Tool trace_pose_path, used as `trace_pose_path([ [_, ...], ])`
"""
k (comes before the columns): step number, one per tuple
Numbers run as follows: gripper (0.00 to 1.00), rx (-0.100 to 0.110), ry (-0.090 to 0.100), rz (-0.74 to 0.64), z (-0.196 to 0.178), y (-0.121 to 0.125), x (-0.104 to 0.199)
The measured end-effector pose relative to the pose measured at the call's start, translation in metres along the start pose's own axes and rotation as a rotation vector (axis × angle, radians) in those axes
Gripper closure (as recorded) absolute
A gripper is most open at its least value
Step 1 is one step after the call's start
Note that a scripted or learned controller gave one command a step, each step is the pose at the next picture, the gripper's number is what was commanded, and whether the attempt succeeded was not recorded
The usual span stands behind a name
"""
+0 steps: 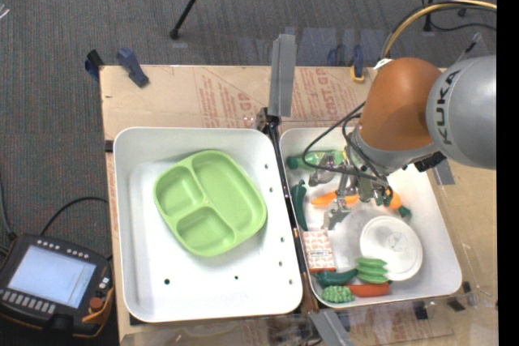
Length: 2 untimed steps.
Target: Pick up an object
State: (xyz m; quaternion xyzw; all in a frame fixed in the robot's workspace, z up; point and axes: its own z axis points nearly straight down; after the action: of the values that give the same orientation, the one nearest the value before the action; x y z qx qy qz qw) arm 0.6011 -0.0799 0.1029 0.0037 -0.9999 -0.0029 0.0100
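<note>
1. Grey and orange, the arm [422,113] is reaching in from the right of the frame, hanging over the right bin [450,255].
2. Its jaws are pointing down at centre-right, over an orange carrot-like toy [334,198]; whether they are apart or together, I cannot tell.
3. A white round lid [392,245], a red-and-white box [319,249] and green pea pods [371,268] are lying lower in that bin.
4. A green divided plate [210,202] is sitting in the left bin [138,271] on the desk [186,97].
</note>
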Motion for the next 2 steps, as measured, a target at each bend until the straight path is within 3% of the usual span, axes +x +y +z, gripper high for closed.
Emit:
trace_pose_path([
  [1, 0.0, 0.004, -0.035, 0.0, 0.0089, -0.0021, 0.0074],
  [2, 0.0, 0.003, -0.015, 0.021, 0.0188, -0.0032, -0.0001],
])
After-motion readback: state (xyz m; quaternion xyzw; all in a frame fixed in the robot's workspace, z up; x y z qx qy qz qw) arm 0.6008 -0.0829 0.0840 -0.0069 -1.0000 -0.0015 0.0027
